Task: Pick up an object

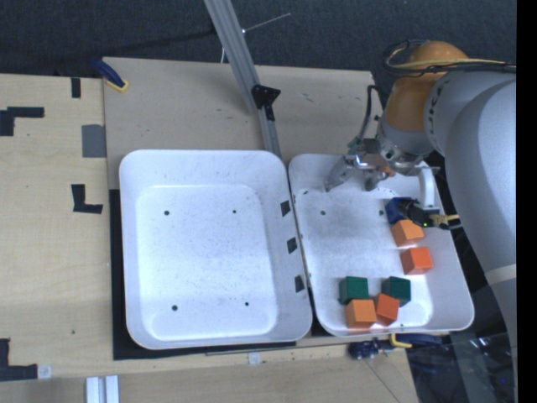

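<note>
The fingers [357, 168] hung spread and empty over the right bin's [336, 225] far end, well apart from the orange blocks [409, 232] and green blocks [353, 288] along its right and near sides.

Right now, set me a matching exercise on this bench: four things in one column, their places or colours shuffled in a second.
Things:
1. gripper
2. left bin
3. right bin
4. yellow-tipped clamp

Descriptions:
A. holds the orange and green blocks
B. lies on the bench near its far left corner
C. over the far end of the right bin
D. white, with small dark dots on its floor, beside the bin with the blocks

Pairs: 1-C, 2-D, 3-A, 4-B
</note>
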You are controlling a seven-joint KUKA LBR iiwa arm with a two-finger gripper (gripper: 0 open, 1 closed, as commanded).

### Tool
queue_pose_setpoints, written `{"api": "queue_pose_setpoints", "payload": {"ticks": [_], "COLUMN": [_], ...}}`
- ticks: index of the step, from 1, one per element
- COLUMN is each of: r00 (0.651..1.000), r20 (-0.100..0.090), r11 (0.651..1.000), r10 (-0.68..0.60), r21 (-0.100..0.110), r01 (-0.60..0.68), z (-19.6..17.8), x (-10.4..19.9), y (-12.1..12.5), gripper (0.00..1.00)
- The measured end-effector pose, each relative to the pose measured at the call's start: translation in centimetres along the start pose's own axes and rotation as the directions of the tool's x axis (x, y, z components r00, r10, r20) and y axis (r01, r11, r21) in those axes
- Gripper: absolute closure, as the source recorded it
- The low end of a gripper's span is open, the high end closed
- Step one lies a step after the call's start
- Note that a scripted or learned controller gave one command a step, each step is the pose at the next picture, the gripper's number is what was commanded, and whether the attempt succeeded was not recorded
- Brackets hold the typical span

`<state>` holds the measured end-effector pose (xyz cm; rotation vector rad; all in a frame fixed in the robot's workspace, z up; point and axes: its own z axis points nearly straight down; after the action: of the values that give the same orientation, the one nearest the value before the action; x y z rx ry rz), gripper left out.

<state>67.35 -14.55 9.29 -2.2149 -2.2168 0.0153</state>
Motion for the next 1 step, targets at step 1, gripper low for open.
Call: {"api": "queue_pose_setpoints", "payload": {"ticks": [1], "r00": [1.0], "r20": [0.001], "r11": [1.0], "r10": [-0.002], "r21": [-0.001], "r01": [0.002], "z": [-1.07], "x": [0.04], "y": [-0.01], "gripper": [1.0]}}
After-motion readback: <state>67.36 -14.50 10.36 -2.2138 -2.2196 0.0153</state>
